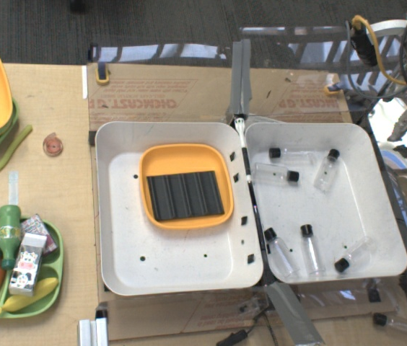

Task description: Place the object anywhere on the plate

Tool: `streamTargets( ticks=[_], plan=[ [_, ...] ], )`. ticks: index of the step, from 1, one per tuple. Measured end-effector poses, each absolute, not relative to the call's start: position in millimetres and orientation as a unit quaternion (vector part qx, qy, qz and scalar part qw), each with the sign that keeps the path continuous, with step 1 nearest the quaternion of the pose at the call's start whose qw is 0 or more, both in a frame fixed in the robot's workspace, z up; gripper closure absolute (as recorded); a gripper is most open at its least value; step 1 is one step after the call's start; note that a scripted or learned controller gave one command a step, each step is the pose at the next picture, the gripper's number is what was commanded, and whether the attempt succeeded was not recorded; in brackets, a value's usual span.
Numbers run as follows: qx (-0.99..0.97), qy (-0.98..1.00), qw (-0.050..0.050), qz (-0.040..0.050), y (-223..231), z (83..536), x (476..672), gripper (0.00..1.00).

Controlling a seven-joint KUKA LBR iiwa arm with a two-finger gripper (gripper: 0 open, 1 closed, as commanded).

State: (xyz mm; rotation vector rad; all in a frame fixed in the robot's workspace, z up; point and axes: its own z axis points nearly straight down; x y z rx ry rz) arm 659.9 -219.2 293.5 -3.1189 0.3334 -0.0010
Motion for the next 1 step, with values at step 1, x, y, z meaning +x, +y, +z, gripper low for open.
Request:
streamTargets(
  ticks=[1],
  plan=[
    [-0.995, 0.099, 0.003, -0.0008, -219.0, 305.6, 660.1, 0.00]
  ],
)
